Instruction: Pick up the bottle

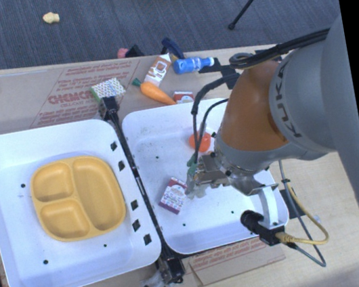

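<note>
Here, the grey arm's two-finger gripper (196, 179) hovers in the right white bin (182, 238); jaw state unclear. The blue plastic bottle (192, 65) lies sideways beyond the bin's far edge.

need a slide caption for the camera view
Grey KUKA arm's gripper over the right white bin, beside a small red-and-white packet; yellow divided plate in the left bin.

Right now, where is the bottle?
The bottle lies outside the bins on the cardboard behind the right bin, between the carrot and a blue object.
</note>
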Tool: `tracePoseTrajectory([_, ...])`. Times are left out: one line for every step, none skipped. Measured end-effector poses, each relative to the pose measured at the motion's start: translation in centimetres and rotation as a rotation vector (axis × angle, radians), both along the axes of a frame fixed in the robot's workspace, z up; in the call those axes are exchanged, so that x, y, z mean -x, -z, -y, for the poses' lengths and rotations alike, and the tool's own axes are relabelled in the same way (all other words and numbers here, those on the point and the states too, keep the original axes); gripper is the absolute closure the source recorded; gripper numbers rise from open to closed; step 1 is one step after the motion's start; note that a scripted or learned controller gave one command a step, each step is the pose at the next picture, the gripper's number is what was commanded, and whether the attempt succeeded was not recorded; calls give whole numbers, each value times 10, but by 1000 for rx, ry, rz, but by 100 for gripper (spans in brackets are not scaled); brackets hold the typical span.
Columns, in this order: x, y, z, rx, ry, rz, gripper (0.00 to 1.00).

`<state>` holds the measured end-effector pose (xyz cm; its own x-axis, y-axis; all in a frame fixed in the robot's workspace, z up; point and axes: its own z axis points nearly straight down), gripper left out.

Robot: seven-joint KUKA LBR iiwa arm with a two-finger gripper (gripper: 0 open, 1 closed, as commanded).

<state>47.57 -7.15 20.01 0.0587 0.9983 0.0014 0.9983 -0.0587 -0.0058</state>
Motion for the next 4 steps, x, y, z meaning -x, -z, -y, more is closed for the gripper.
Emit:
tracePoseTrajectory([0, 9, -21, 0, 199, -1, 100])
tracePoseTrajectory([0, 9, -6, -1, -46, -1, 100])
tracePoseTrajectory([0, 73, 29, 0, 238, -2, 100])
tracePoseTrajectory([-1, -99, 93, 2, 530, 3, 100])
